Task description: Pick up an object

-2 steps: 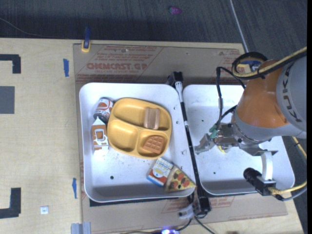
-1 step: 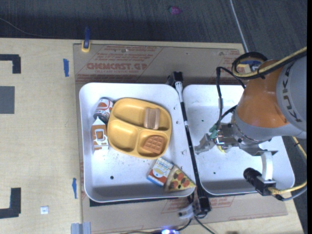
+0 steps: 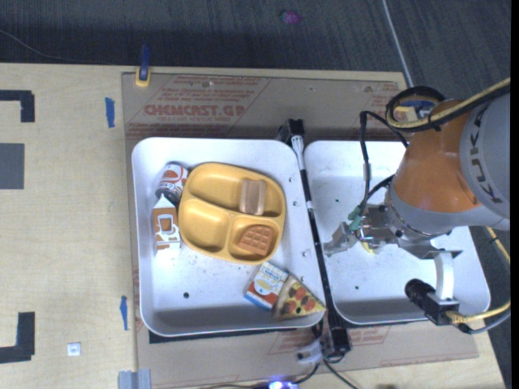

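You are looking down on two shallow white plastic bins side by side on the bench point(image 3: 65, 217), with a thin black divider rail point(image 3: 312, 225) between them. Take the yellow three-compartment plastic tray point(image 3: 212, 217) in the left white bin point(image 3: 150, 298) as your landmark.

Inside that tray, a tan rectangular block point(image 3: 252, 194) lies in the upper right compartment, and an orange waffle-patterned piece point(image 3: 257, 238) lies in the lower right compartment. Touching the tray's upper left edge is a small crumpled can with a dark and white label point(image 3: 170, 182). Just below that, against the tray's left side, lies a small white and orange carton point(image 3: 165, 226). Below the tray's lower right corner you see a small blue and white printed box point(image 3: 267, 285), and touching its right side, a toy pizza slice with red toppings point(image 3: 297, 300), close to the divider rail.

Well to the right of the tray, across the rail, the grey arm with the orange band point(image 3: 434, 177) hangs over the right white bin point(image 3: 349, 306). The gripper point(image 3: 350, 233) sits low over that bin's floor, tips toward the rail. You cannot tell whether the fingers are parted or closed, and nothing is seen between them.
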Controlling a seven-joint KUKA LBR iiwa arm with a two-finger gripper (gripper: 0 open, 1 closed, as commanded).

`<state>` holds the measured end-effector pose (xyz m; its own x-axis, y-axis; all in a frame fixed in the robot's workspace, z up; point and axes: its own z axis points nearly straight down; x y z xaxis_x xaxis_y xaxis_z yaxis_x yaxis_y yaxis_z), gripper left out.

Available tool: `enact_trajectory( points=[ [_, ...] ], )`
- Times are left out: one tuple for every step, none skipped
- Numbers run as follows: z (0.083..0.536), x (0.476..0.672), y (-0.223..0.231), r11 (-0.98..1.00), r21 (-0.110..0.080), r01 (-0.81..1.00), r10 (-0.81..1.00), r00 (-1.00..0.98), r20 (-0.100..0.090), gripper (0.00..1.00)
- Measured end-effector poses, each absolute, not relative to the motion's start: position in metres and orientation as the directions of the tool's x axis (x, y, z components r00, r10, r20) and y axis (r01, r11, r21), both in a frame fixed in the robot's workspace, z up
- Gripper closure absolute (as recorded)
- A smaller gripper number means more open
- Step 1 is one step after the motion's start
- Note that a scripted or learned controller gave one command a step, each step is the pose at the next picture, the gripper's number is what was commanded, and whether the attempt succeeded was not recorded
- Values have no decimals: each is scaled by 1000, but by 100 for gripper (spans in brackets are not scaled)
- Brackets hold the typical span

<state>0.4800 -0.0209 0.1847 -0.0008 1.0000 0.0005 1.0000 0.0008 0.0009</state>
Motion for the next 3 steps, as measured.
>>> enact_trajectory(
  points=[
    [185,480,-21,1,1,1000,1000,-1,1,0],
    [185,480,-21,1,1,1000,1000,-1,1,0],
    [185,480,-21,1,1,1000,1000,-1,1,0]
  ],
)
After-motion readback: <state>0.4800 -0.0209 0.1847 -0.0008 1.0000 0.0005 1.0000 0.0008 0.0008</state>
